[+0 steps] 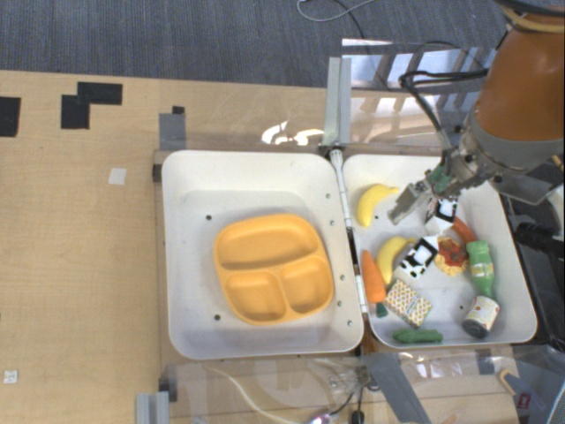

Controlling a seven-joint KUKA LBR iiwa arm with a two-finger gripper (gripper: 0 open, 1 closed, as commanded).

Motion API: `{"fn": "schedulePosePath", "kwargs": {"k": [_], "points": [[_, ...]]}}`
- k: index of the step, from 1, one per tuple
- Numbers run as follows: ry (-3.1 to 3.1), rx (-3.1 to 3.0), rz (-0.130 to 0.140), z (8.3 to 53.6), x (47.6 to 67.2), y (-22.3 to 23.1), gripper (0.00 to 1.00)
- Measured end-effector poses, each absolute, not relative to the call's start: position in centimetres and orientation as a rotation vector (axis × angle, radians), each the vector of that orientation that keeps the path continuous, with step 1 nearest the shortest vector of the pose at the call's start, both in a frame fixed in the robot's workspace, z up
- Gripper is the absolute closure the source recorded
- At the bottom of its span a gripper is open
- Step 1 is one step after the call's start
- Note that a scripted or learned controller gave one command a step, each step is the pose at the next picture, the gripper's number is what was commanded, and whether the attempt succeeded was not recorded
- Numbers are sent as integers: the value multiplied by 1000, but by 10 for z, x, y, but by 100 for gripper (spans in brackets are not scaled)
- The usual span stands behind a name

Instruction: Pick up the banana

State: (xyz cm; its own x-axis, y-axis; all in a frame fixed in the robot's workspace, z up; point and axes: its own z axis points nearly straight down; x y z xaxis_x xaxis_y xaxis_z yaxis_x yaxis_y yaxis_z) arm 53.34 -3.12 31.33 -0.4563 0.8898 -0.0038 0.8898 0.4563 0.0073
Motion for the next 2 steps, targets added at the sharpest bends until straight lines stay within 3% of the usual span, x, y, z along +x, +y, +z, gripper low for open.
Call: {"fn": "schedulePosePath", "kwargs": {"k": [1, 2], "points": [[2667, 1655, 3, 185, 614, -48, 0], [2720, 1566, 2, 105, 606, -109, 0]]}}
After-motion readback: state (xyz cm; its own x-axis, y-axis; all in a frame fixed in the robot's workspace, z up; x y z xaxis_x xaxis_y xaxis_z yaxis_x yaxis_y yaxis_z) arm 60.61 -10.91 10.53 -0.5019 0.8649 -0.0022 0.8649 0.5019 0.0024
